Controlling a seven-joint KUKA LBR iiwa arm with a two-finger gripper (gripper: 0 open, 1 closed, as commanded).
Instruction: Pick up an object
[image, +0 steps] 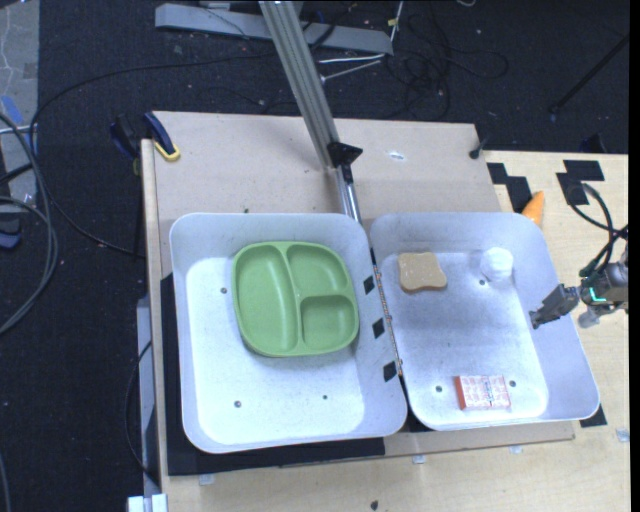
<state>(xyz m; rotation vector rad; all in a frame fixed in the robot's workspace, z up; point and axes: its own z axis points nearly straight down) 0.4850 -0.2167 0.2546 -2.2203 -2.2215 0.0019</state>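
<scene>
Bench (250, 165): tan top, bearing two white bins side by side.
Pole (305, 85): grey metal, slanted down toward the gap between the bins.
Clamp (160, 138): blue and yellow, seen at the bench's far left corner.
Floor (80, 60): dark, crossed by cables.

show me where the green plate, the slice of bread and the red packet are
Green plate (268, 300), camera view, big left compartment.
Bread (421, 272), camera view, middle of the slice.
Red packet (483, 392), camera view, centre of its top.
</scene>
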